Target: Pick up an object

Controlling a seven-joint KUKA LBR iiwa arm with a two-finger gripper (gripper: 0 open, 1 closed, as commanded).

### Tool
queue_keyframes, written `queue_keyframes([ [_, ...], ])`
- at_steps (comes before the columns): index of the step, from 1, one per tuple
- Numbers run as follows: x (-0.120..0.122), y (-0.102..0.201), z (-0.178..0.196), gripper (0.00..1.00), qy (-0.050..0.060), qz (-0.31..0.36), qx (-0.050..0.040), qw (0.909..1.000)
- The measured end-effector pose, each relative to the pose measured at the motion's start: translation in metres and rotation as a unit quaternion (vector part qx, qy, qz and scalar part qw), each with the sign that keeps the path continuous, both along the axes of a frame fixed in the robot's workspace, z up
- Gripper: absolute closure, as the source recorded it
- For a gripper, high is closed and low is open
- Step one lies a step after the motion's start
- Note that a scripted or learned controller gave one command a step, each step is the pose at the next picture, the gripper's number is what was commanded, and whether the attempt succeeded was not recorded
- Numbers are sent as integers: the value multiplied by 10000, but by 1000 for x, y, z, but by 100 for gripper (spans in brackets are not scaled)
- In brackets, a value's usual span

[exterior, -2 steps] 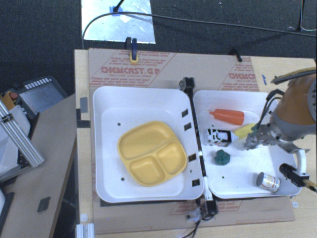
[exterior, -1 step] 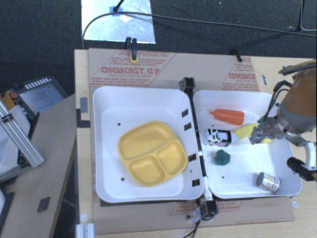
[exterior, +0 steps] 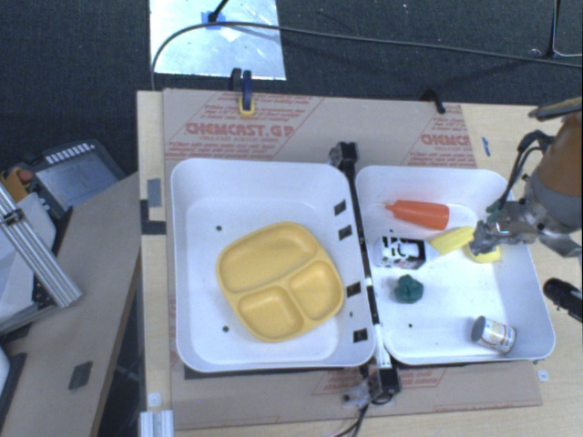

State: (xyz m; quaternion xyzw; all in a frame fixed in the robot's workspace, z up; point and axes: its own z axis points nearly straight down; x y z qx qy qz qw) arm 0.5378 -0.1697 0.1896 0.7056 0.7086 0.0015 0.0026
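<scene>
On the table (exterior: 301,116), two white bins are set side by side. The left bin (exterior: 196,185) is occupied by a yellow divided plate (exterior: 278,280), lying slightly toward 5 o'clock of that bin's middle. In the right bin (exterior: 528,335), an orange carrot-shaped toy (exterior: 420,213) is seen toward 11 o'clock, a small black-and-white item (exterior: 402,250) is placed just below it, and a green lump (exterior: 409,289) is found at 6 o'clock from that item. A small metal can (exterior: 494,333) lies on its side toward 5 o'clock. A yellow banana-like piece (exterior: 453,239) is stretched toward 3 o'clock, where the hand (exterior: 487,235) is positioned at its end; whether the hand is open or closed cannot be told.
</scene>
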Motion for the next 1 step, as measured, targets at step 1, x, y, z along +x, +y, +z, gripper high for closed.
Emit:
queue_keyframes([
  [1, 6, 9, 52, 100, -8, 9, -1, 10000],
])
